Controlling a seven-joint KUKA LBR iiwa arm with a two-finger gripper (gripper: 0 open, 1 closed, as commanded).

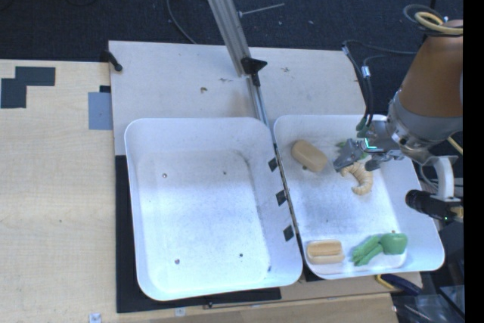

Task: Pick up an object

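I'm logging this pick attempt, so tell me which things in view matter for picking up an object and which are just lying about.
Part of the job:
- tool, low in the right bin
- curved tan piece beside the tool
- tan rounded block
- flat tan piece
- green item

Just lying about:
- left bin
- metal rail behind the bins
- cables on the dark floor

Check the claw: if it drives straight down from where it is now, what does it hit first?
Most likely the pale croissant-like pastry: the claw sits right at its upper end in the right bin. Depth is unclear from this slanted view, so it could land on bin floor beside it.
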